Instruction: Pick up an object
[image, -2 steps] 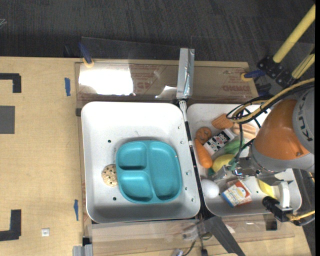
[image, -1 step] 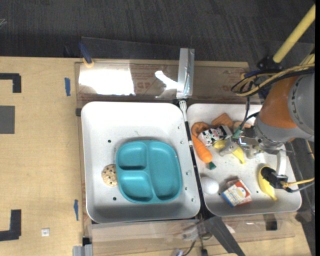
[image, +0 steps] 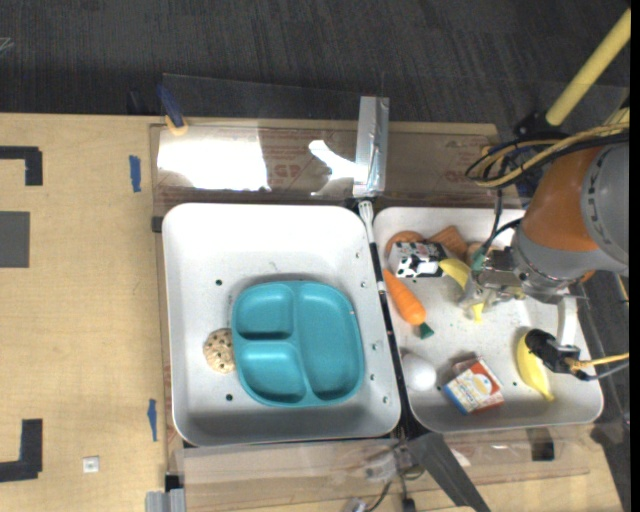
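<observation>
At three o'clock in the right bin (image: 585, 405), your gripper (image: 478, 298) hovers, its state I cannot tell. Banana (image: 533, 367) lies at five o'clock: light, soft, smooth; grip mid-body.

Teal tray (image: 297, 342) crowds left bin (image: 190, 240), right bin's middle (image: 500, 335) seemingly open

The tray (image: 297, 342) is teal, the bins (image: 190, 300) white. The carrot (image: 406, 298) is orange, the banana (image: 532, 368) yellow, the cow (image: 417, 265) black-and-white.
</observation>
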